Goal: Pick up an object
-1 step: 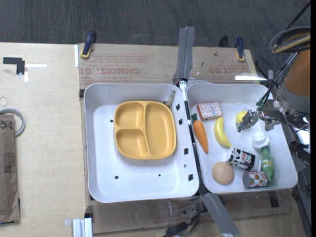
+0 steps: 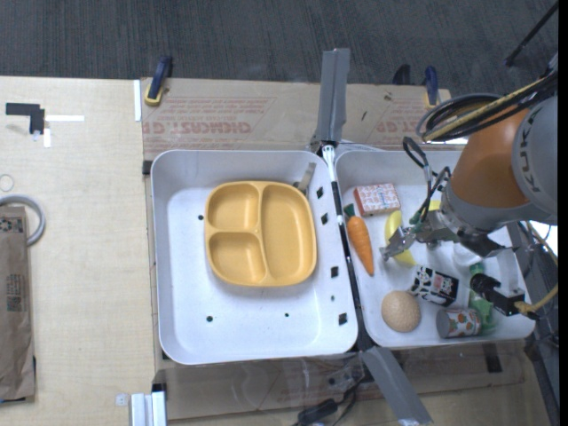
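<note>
We are looking down on a table point(image 2: 71, 238) carrying two shallow white bins side by side. The left bin point(image 2: 177, 327) is holding a yellow plate point(image 2: 260, 234) with three compartments, lying flat near the bin's middle.

The right bin point(image 2: 377, 331) is holding the loose things. A small pink and white box point(image 2: 376, 199) is lying near its far left corner. Just in front of that box, a carrot point(image 2: 359, 244) is lying along the bin's left wall, its green end pointing toward the far side. A yellow banana point(image 2: 395, 234) is sitting just to the right of the carrot. A tan ball point(image 2: 401, 311) is resting near the front wall. Beside it, a black and white carton point(image 2: 434, 285) is lying tilted, and a small can point(image 2: 458, 323) is lying on its side near the front right corner.

The grey arm point(image 2: 497, 171) with its orange band is reaching in from the right over the right bin. Its hand point(image 2: 397, 248) is hanging at the banana, with the metal fingers point(image 2: 391, 250) pointing left toward the carrot. We cannot tell how wide the hand is standing, nor whether it is touching the banana.
</note>
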Motion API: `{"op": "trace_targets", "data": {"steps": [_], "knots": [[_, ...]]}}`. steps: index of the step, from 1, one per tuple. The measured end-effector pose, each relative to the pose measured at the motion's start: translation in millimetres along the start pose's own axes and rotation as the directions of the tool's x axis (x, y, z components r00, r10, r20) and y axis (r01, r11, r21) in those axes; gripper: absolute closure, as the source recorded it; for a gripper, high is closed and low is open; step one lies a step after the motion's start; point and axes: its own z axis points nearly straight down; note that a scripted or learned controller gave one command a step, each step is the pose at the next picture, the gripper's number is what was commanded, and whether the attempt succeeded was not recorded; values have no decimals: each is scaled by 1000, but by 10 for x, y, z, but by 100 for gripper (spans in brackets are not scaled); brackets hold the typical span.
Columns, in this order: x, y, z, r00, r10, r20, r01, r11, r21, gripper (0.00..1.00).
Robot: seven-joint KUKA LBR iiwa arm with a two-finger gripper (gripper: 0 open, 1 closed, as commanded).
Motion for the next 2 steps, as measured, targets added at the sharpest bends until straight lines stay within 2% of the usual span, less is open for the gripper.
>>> {"op": "trace_targets", "data": {"steps": [1,2], "knots": [[-14,-5,-87,1000,4,1,-4,1000,1,100],[661,423,-1314,961,-276,2,276,961,-1,100]]}}
